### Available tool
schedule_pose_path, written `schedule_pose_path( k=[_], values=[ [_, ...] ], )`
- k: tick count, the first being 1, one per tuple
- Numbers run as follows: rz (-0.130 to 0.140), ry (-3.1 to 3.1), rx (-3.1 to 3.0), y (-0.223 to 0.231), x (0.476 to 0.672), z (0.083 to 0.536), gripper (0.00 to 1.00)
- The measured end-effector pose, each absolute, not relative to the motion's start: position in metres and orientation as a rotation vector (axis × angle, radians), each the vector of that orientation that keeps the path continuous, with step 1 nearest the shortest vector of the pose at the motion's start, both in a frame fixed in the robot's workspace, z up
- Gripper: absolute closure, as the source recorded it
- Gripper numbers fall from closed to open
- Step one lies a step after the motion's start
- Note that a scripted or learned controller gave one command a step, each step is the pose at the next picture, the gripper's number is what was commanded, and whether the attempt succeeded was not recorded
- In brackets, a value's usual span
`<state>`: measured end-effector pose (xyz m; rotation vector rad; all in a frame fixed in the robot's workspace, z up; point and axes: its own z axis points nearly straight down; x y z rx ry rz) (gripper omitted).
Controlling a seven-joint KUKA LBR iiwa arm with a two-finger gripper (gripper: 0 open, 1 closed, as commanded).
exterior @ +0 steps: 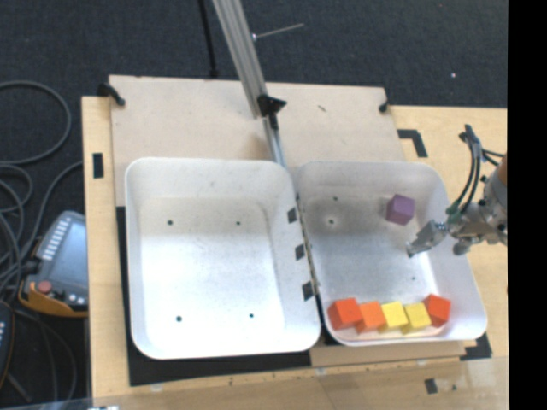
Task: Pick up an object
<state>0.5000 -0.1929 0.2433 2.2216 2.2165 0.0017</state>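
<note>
While the gripper hung over the right bin, its fingers (blurred) could not be read. A purple cube sat apart, nearby.

You see two smooth white plastic-looking bins on a matt pale wooden board, under a ribbed silvery metal rail.

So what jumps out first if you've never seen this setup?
Probably the row of orange and yellow blocks lined along the near wall of the right white bin. A lone purple cube sits farther back, with the grey arm's gripper reaching over the bin's right edge.
</note>
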Motion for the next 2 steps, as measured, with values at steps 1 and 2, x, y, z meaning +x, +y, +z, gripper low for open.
schedule_pose_path(
  k=[1,2],
  values=[
    [0.001,2.220,2.215,-0.209,0.561,0.096,0.00],
    [0.001,2.221,2.222,-0.166,0.491,0.138,0.00]
  ],
)
